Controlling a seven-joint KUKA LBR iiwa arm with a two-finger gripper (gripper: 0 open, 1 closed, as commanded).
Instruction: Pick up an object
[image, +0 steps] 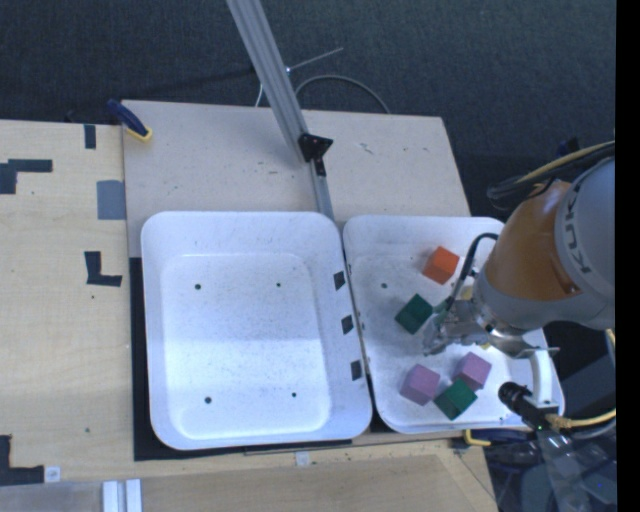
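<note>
Left bin (160, 240) sitting bare | right bin (395, 232): green cube (412, 314) at nine o'clock of our gripper (440, 335), whose claw state we cannot tell | risk: we are crowding cubes, nudging instead of gripping.

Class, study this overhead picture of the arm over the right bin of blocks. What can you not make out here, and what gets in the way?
- Gripper, camera view: blurred and dark, its fingers' state unreadable.
- Whether it touches the green block beside it: blur hides the contact.
- Right bin: its right side is covered by the arm.
- Lower green block: partly tucked under the purple block.
</note>
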